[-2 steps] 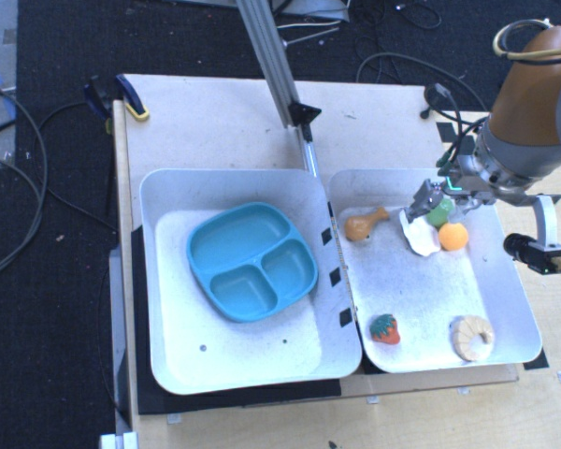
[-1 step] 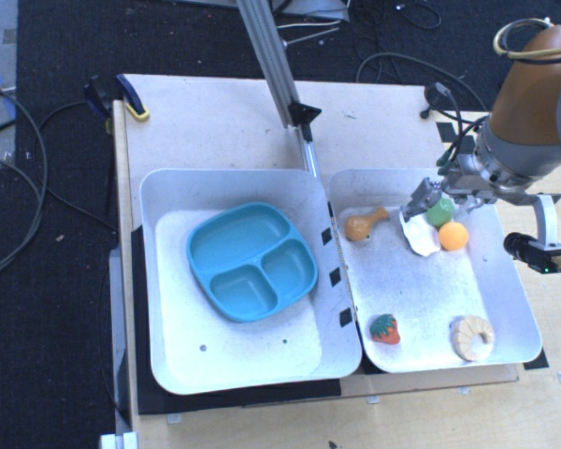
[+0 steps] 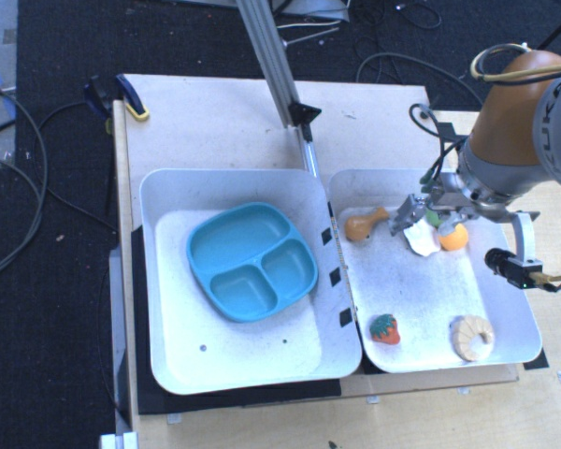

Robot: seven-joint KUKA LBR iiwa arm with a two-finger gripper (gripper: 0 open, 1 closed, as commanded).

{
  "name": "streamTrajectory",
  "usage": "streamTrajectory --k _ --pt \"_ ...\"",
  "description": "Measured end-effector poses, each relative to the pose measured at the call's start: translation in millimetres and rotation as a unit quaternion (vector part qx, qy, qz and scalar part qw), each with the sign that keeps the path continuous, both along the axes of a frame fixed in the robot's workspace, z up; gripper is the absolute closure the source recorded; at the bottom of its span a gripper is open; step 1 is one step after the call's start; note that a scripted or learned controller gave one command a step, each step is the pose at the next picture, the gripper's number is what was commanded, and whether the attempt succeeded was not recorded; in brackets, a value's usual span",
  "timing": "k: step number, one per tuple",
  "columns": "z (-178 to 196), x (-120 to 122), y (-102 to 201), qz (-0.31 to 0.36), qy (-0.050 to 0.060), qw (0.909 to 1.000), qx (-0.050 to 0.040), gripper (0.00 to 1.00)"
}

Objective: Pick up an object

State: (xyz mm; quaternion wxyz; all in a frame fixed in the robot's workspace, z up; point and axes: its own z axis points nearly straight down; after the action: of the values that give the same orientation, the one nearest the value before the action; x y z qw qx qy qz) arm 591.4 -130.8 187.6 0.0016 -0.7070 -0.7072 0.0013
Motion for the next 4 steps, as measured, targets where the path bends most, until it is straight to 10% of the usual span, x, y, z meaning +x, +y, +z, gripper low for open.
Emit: streamTrajectory --k 2,3,4 --pt "-94.4 0.9 -8.3 0.0 -0.004 1.0 -0.0014 0.0" --pt "-80.7 3.1 -9.4 -0.001 -0.008 1.0 -0.0031 1.0" --pt "-38.1 1.9 -10.7 0.0 -0.004 1.0 -0.0007 1.0"
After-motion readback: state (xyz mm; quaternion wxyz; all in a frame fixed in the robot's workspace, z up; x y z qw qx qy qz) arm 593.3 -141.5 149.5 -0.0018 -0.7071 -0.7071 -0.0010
